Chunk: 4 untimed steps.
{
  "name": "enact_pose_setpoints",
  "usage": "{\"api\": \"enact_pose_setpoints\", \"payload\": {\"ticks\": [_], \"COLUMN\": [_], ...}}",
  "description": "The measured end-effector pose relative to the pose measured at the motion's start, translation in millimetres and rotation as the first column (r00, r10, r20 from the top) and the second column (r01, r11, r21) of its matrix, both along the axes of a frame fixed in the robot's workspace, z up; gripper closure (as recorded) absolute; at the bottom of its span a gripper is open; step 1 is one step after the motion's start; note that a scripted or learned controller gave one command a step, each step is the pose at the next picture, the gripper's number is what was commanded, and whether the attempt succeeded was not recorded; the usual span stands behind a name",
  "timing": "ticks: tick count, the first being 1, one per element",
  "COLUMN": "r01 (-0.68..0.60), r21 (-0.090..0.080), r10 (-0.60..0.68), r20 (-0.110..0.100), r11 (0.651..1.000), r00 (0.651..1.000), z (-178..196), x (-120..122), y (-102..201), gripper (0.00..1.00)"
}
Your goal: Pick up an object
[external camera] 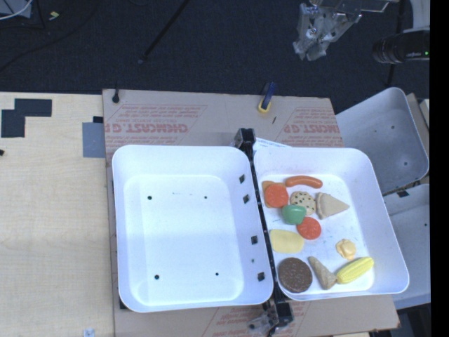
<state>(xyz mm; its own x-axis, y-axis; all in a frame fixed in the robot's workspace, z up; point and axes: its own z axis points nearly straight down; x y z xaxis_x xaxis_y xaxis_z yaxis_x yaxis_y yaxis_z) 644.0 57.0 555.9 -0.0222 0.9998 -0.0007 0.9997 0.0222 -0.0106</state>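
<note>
Camera view: gripper (317,35) hangs high over dark floor beyond the bench, well apart from both bins; can't tell its state (blurred).

Pickable stuff all sits in the right bin (382,209): toy food, prob. light, stiff plastic, slick. Corn (354,269) lies apart near the front wall, so likely the easiest grab, across its narrow width. Brown disc (295,274) is flat & wide, a poor pinch. Sausage (304,182) looks ok too.

Left bin (126,188) is smooth white. Cardboard (210,121) lies under both; plenty of headroom.
</note>
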Motion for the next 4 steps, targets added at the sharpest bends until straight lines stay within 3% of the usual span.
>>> {"api": "enact_pose_setpoints", "payload": {"ticks": [1,2,3,4], "r01": [-0.001,-0.008,-0.008,0.016], "r21": [0.000,0.000,0.000,0.001], "r10": [0.001,0.008,0.008,-0.016], "r20": [-0.001,-0.004,-0.005,0.001], "r11": [1.000,1.000,1.000,1.000], "r00": [1.000,1.000,1.000,1.000], "z": [-0.4,9.0,8.7,-42.0], "x": [0.0,0.1,0.1,-0.4], "y": [-0.5,2.0,1.5,85.0], "gripper": [0.00,1.00,0.00,0.00]}}
